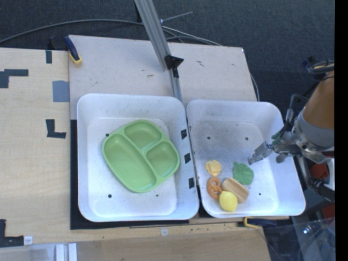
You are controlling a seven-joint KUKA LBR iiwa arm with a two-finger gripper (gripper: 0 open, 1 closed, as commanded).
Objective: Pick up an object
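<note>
Several small toy foods lie in the right bin (228, 113), toward its near side: a green leafy piece (243, 173), a small yellow piece (213, 167), an orange ring (213, 187), a tan bun (235, 188) and a yellow lemon (228, 201). My gripper (260, 154) hangs over the right side of this bin, just up and right of the green piece. It reaches in from the grey and orange arm (318, 118) at the right edge. Nothing shows in its grasp.
The left bin (87, 145) holds a green divided plate (141, 155). A metal pole (155, 26) slants down from the top to the gap between the bins. A blue and yellow clamp (72, 50) sits at the board's far left corner.
</note>
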